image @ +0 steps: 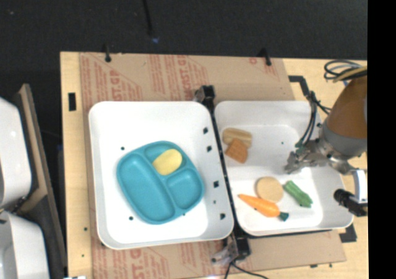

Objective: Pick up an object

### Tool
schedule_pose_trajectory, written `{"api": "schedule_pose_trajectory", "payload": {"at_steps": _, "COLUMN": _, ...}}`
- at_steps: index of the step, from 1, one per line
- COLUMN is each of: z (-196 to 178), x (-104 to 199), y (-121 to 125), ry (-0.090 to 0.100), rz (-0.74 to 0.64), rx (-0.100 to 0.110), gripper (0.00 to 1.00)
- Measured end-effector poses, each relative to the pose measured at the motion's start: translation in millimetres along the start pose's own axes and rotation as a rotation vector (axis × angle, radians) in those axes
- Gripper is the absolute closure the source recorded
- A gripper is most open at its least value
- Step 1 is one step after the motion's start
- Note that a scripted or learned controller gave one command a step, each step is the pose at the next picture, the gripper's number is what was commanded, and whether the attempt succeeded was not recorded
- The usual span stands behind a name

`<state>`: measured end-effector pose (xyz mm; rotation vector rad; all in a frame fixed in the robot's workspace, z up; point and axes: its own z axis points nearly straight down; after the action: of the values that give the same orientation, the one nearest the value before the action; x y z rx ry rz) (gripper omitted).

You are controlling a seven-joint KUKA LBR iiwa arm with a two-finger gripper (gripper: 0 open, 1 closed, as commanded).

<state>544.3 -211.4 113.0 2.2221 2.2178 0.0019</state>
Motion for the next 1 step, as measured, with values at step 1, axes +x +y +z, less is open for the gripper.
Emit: {"api": "schedule_pose_trajectory", "payload": {"at_steps": 1, "z": -61.6, "x": -6.6, "y": 2.6, "ry": -0.001, "rz": -0.001, "rx": -0.004, "gripper": 1.0}}
